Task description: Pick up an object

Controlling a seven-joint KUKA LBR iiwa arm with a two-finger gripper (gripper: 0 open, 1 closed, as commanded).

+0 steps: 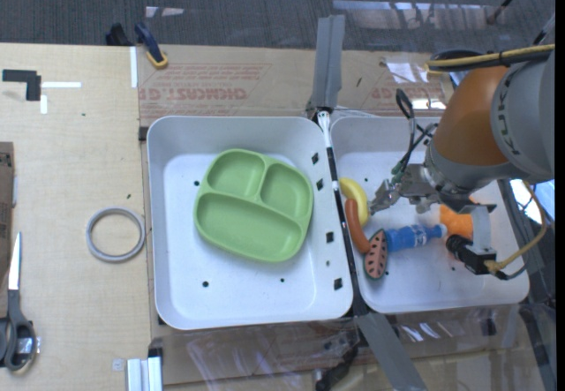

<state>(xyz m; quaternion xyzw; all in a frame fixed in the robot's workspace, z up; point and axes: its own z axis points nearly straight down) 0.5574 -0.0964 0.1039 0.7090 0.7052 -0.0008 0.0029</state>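
The right bin holds several toy items. A yellow banana lies by its left wall, with an orange sausage just below it. A watermelon slice sits nearer the front, a blue bottle lies on its side in the middle, and an orange carrot is to the right. My gripper hangs low over the bin, just right of the banana and above the bottle. No item can be seen in its grasp.
A green divided plate lies in the left bin. On the bench to the left are a grey tape ring and scissors. The arm's grey and orange body covers the right bin's far right part.
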